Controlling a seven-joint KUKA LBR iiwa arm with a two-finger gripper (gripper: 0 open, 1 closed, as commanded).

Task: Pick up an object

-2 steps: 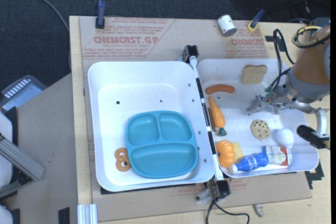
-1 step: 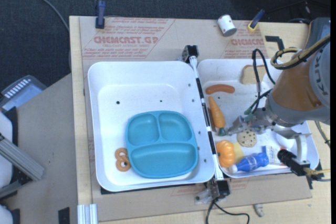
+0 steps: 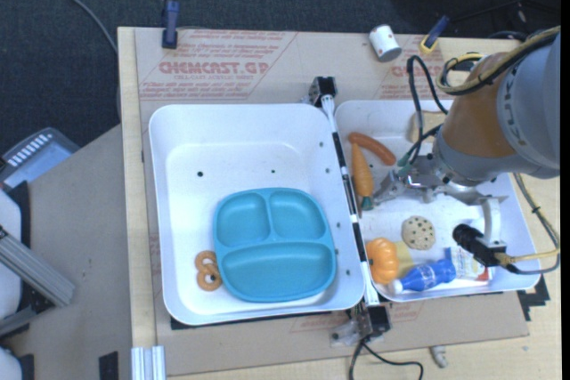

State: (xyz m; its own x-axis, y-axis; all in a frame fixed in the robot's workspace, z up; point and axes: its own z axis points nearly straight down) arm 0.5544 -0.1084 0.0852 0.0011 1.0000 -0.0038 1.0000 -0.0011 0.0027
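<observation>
We found the gripper (image 3: pixel 385 189) low in the right bin (image 3: pixel 525 278), its metal fingers reaching toward that bin's left wall. How far the jaws stood apart we could not tell — the fingers ran together into one dark, blurred shape — and we saw nothing held between them.

Just beyond the jaws, on the side away from the arm, lay an orange carrot (image 3: pixel 362 171), lengthwise along the bin wall, close enough that we could not say whether the tips touched it. Slightly above the jaws and near them lay a reddish sausage (image 3: pixel 371 145), slanting, one end by the carrot's upper end. Below the jaws, a little toward the arm's side, sat a round speckled cookie (image 3: pixel 418 232), apart from the fingers. Farther down still sat a small orange pumpkin (image 3: pixel 382 257), and just beside it a blue-and-white tube (image 3: pixel 438 271) lay along the bin's near edge (its blue end toward the pumpkin).

Behind the jaws rose the grey arm (image 3: pixel 525 111) with its orange band (image 3: pixel 476 116), cables looped about it.

Well away from the jaws, across the dividing wall, the left bin (image 3: pixel 178 133) held a blue divided plate (image 3: pixel 273 242) — and a small brown pretzel (image 3: pixel 208 270) touching that plate's far edge.
</observation>
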